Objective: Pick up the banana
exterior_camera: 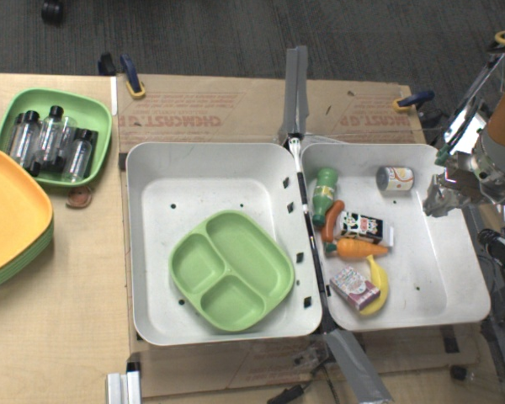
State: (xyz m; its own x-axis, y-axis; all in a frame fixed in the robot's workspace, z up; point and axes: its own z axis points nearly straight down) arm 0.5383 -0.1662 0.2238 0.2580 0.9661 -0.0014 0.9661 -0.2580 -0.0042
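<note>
Camera view: the banana lies in the lower part of the right bin, right of centre in the frame, its curve wrapped around a small pink carton that touches it; a carrot lies just above, touching or nearly so, with a black-and-white carton, a red item and a green bottle stacked up along the bin's left wall; a small can sits apart at upper right. The gripper hangs over the bin's right side, well apart from the banana; whether clenched or released cannot be told. The carton likely crowds a grasp. The left bin holds a green divided plate.
</note>
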